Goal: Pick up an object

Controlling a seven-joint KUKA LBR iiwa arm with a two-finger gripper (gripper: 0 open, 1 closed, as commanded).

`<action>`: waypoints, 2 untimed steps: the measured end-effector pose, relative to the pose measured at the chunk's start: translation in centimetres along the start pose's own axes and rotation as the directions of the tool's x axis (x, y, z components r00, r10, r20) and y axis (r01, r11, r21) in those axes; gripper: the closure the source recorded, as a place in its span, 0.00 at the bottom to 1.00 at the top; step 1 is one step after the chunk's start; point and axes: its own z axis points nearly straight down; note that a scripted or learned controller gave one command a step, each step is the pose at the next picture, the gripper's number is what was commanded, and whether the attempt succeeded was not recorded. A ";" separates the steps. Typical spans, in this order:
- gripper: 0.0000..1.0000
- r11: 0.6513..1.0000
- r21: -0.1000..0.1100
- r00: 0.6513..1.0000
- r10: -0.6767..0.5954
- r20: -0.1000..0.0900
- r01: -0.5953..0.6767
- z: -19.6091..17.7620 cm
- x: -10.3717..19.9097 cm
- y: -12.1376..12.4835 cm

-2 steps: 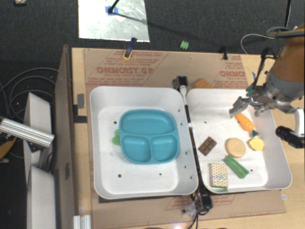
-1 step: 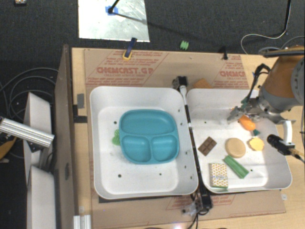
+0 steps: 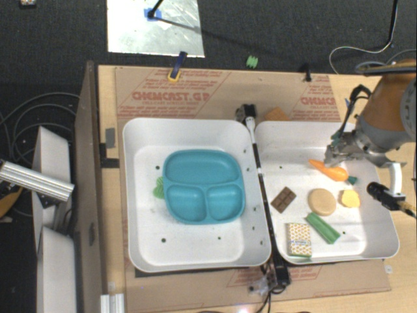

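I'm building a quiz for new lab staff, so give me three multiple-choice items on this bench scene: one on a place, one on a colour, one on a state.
1. Where does the divided tray lie?
A. In the left bin
B. In the right bin
C. On the floor

2. What colour is the divided tray?
A. Red
B. Blue
C. Yellow

3. How does the gripper stand to the toy carrot?
A. It has lifted it high above the bench
B. It is low in the right bin, just above the carrot
C. It is over the left bin, far from it

Answers:
1 A: the tray sits inside the left bin.
2 B: its three compartments are all light blue.
3 B: the gripper is inside the right bin, with the carrot on the bin floor right beneath it.
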 end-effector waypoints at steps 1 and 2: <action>0.00 1.000 0.001 1.000 0.000 -0.001 0.000 0.1 0.0 0.0; 0.00 1.000 0.022 1.000 0.003 -0.012 -0.002 0.2 -2.0 0.2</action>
